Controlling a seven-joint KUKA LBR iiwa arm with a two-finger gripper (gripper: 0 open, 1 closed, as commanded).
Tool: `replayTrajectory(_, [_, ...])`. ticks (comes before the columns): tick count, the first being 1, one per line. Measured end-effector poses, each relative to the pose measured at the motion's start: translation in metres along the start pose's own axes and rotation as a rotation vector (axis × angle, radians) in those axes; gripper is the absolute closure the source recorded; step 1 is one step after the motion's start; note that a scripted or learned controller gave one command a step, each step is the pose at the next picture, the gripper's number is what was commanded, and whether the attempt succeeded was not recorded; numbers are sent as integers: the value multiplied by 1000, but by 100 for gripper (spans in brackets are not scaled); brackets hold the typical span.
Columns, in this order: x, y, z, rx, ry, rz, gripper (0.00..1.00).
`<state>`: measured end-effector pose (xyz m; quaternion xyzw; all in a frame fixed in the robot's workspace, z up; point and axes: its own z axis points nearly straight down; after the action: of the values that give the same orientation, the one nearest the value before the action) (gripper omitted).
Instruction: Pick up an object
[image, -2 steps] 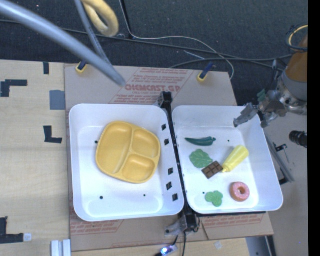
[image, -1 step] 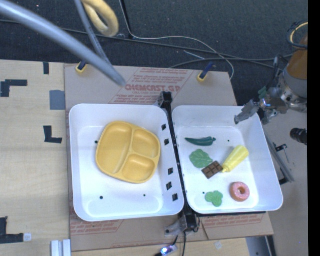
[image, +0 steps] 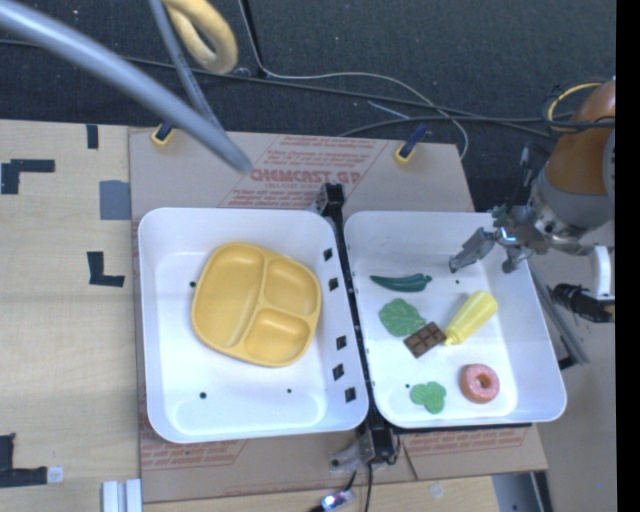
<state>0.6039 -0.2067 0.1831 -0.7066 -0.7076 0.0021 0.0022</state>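
The right bin (image: 520, 330) holds a dark green pepper (image: 402, 282), a green leafy piece (image: 400, 318), a brown chocolate bar (image: 424, 340), a yellow bottle-shaped piece (image: 470, 316), a pink donut (image: 480, 383) and a small green broccoli piece (image: 430, 397). My gripper (image: 490, 250) hangs over the bin's far right corner, above and to the right of the yellow piece. Its fingers are spread apart with nothing between them.
The left bin (image: 165, 330) carries a yellow divided plate (image: 257, 302). A black clip row (image: 342, 300) joins the two bins. Cables run across the dark floor behind the cardboard base (image: 300, 165). A grey pole (image: 110, 65) slants across the top left.
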Motion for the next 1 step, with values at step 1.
replayTrajectory(1, [-6, -1, 63, 1, 0, 0, 0])
